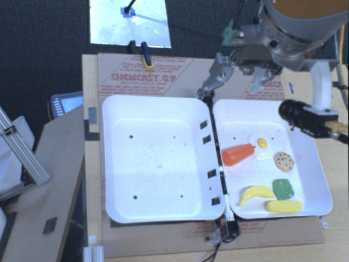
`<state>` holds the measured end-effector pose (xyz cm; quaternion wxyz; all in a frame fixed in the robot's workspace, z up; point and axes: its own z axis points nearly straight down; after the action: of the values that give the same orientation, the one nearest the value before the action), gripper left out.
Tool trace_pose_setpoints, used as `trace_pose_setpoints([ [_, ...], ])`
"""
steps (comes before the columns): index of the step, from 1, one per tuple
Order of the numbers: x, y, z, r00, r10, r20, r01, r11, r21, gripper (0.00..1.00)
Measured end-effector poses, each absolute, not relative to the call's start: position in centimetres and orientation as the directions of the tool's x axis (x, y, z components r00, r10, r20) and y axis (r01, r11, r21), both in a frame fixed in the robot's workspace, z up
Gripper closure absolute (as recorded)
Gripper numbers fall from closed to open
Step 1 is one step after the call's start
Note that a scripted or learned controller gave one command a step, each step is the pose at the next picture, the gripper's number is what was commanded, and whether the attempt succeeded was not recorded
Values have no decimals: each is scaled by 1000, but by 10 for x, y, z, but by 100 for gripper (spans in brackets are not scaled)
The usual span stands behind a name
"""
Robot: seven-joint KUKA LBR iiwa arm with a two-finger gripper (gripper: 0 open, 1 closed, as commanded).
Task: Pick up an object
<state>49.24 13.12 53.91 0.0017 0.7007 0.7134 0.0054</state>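
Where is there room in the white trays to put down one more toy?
The left tray has lots of bare floor between all its walls. In the right tray the back part, behind the fried egg, is bare too. Its front is crowded: carrot, cookie, banana, green toy and yellow corn sit close together.

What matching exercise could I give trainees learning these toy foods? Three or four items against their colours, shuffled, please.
Items:
1. carrot
2. banana
3. cookie
4. leafy vegetable

Colours:
A. green
B. tan with dark specks
C. orange-red
D. yellow

Pairs: 1-C, 2-D, 3-B, 4-A. All four lie in the right bin.
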Motion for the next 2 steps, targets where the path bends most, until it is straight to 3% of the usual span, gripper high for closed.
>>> trace_pose_setpoints([
  [1,493,123,535,-3,1000,1,1000,3,2,0],
  [2,494,123,547,-7,1000,2,1000,7,5,100],
])
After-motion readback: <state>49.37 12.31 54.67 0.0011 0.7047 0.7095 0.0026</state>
